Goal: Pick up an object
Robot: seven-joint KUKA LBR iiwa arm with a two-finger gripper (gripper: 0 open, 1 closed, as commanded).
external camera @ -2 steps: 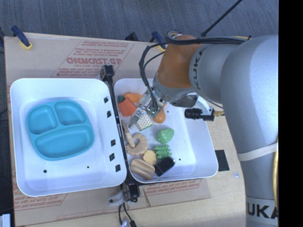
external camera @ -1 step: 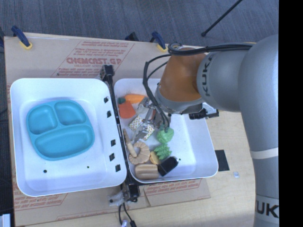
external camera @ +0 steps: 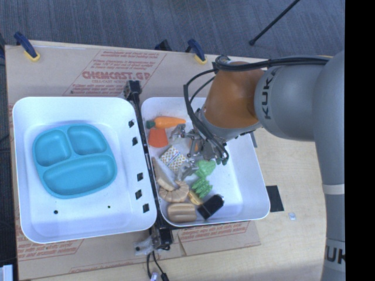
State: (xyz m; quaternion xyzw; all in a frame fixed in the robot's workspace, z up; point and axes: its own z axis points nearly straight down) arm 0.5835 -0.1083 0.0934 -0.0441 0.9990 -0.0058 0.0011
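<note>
One metal two-finger claw [external camera: 196, 157], grip state unclear, just beside checkered packet [external camera: 172, 157] and green plastic pieces [external camera: 204, 177].

Bins [external camera: 35, 215]: white plastic, smooth, slightly glossy. Divided tray [external camera: 73, 163]: blue plastic, smooth, soft sheen. Bench top [external camera: 117, 69]: brown cardboard sheet, matt, red print. Arm shell [external camera: 299, 98]: grey, smooth, satin finish; orange band [external camera: 231, 101]: glossy. Gripper [external camera: 196, 154]: bare metal, bright glints. Carrot [external camera: 169, 122] and green pieces [external camera: 204, 177]: smooth moulded plastic. Floor [external camera: 88, 10]: dark carpet, rough weave.
</note>
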